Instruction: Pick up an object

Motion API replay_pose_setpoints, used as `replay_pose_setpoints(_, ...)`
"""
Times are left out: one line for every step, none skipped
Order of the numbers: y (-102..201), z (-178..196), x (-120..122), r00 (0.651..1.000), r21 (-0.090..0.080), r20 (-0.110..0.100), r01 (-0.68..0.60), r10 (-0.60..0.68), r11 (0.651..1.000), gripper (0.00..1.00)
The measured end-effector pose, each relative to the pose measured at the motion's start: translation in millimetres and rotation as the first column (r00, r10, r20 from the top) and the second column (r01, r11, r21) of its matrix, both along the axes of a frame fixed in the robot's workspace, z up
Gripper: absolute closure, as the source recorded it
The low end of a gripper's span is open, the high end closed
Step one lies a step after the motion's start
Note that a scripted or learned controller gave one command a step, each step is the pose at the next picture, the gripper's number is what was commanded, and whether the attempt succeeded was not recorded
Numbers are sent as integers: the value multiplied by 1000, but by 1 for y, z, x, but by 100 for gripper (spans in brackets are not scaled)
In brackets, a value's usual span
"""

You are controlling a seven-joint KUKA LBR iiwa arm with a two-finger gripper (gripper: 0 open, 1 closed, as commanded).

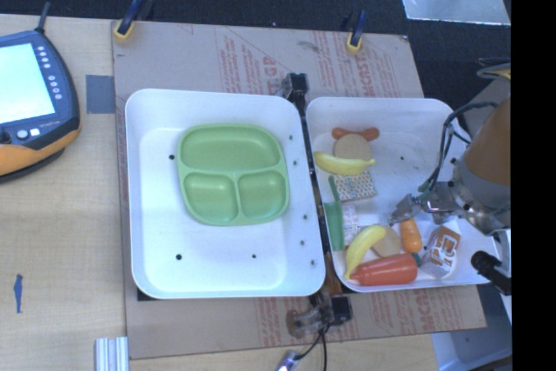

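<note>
Two white bins sit side by side on a sheet of cardboard clamped to the wooden worktop. The left bin holds a green divided plate, lying flat near its middle.

The right bin carries all the small things. Near its far edge lies a tan, round toy with two orange ears, and a banana rests just in front of it, touching it. Below that is a small patterned packet. A green strip runs along the bin's left wall. Toward the near edge a second banana curves upward, and a red pepper lies along the near wall, touching that banana's lower end. A carrot stands just to their right, and beside it lies a white packet with orange print.

The arm comes in from the right, its orange band showing at the edge. Its end effector hangs low over the right bin, just above the carrot, its metal fingers slightly spread with nothing between them.

A teach pendant with a pale screen rests on the worktop at the far left, well apart from the bins.
</note>
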State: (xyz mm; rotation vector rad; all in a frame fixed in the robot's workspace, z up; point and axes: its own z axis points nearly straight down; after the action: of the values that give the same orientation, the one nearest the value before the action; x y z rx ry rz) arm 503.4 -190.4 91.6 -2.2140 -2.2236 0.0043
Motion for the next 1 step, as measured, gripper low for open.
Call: replay_pose_setpoints(-1,10,0,1000,-1,-2,-6,6,1000,100)
